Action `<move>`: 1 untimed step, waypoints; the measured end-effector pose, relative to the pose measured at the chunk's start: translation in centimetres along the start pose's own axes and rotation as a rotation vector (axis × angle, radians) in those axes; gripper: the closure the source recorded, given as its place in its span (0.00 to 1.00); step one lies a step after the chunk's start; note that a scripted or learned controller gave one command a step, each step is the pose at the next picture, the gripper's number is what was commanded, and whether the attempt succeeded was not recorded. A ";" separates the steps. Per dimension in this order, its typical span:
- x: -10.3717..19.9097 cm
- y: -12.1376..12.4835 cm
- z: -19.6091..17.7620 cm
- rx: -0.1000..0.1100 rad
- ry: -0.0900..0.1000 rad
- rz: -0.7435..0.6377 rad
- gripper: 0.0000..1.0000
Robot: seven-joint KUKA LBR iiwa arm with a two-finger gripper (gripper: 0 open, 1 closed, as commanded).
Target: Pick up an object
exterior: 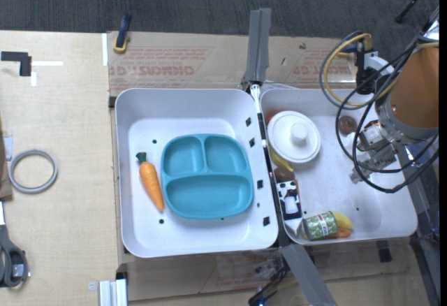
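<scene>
**Arm hanging over the right bin, objects sitting below**

The grey arm with its orange band is reaching in from three o'clock and hovering over the right-hand shallow white bin, with black and yellow cables looping round its wrist. The gripper is sitting in that tangle of metal and cable at the bin's three o'clock side, and how its fingers are standing I cannot tell from up here; nothing is showing between them.

Down in the right bin, a round white lidded pot with a knob on top is resting toward eleven o'clock, close to the divider. A yellow piece is peeking out from under its seven o'clock edge. A small black-and-white block is lying against the divider at eight o'clock. A green-labelled jar on its side is lying at six o'clock, touching a yellow and orange toy just on its three o'clock side. A small brown round thing is sitting near the arm at one o'clock.

In the left white bin, a teal plastic plate with three compartments is taking the centre, and an orange toy carrot with a green top is lying just beside it at nine o'clock.

Out on the wooden bench, a grey ring is lying well apart at nine o'clock.
</scene>
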State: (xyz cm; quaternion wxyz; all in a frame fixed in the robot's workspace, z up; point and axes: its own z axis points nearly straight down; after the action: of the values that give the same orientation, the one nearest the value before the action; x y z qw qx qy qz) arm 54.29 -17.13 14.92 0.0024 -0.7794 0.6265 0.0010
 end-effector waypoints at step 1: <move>2.6 3.6 3.5 -0.002 -0.002 -0.248 1.00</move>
State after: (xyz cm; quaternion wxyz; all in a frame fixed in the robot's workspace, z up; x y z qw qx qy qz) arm 51.31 -20.40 11.39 0.0021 -0.8509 0.5253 0.0021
